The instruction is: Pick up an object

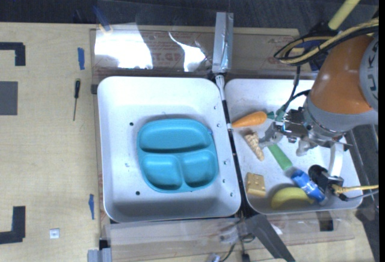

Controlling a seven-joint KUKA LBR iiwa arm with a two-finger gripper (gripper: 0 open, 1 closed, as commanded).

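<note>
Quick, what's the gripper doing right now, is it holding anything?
Gripper: over the right bin, beside the carrot and a green stick; open or shut cannot be told, and nothing is visibly held.

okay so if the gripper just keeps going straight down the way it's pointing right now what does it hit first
Probably the green stick lying on the floor of the right bin, just under the gripper. The corn piece and carrot lie slightly left of that line. Depth is hard to judge from this slanted view.

— Is any writing, label or number showing on the two shallow white plastic bins (pixel 111 134) or the pale wooden tabletop (pixel 42 152)?
— Nothing legible is showing anywhere.
</note>
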